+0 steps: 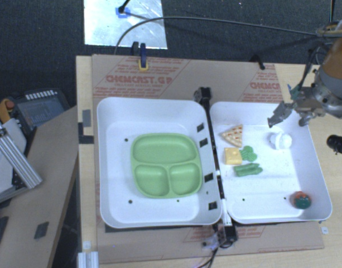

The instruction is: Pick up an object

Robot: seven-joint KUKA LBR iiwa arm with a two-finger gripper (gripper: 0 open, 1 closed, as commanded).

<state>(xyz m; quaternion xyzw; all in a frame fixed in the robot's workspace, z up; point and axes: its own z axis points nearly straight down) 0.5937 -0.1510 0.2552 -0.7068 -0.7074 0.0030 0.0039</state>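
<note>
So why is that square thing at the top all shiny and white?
In the camera view, the metal sheet bounces the light straight back as glare, washing out its surface. The white bins look bright too, with soft shadows inside their walls. The claw looks a little blurry near the right edge.

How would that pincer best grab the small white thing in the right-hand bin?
Probably straight down from above, closing across the middle of the white object. It looks small and rounded, lies low on the floor of the right bin, and stands apart from the other pieces. The pincer hangs just beyond it.
</note>
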